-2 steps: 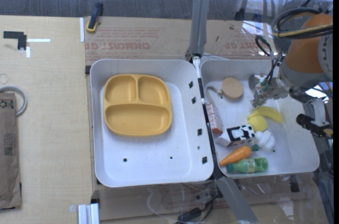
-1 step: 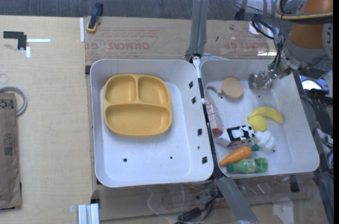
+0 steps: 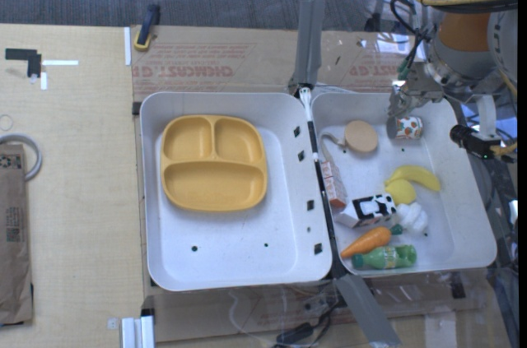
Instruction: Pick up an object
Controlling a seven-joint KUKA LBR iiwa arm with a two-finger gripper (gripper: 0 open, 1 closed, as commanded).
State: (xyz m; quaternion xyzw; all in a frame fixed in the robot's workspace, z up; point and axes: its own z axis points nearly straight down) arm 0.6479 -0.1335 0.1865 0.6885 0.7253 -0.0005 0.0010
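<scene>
My gripper (image 3: 405,114) hangs over the far part of the right bin (image 3: 461,256), reaching in from the right. Right under its tip is a small white object with orange spots (image 3: 410,127); I cannot tell if it is gripped or just lying there. A tan round disc (image 3: 361,136) lies to its left. Further toward the front lie a yellow banana (image 3: 418,177), a black-and-white cow toy (image 3: 375,208), an orange carrot (image 3: 366,240) and a green bottle (image 3: 385,257).
The left bin (image 3: 239,256) holds a yellow divided plate (image 3: 214,161). A red-and-white packet (image 3: 332,178) lies along the right bin's left wall. The divider (image 3: 311,149) runs between the bins. Cables and the arm body (image 3: 478,1) crowd the far right.
</scene>
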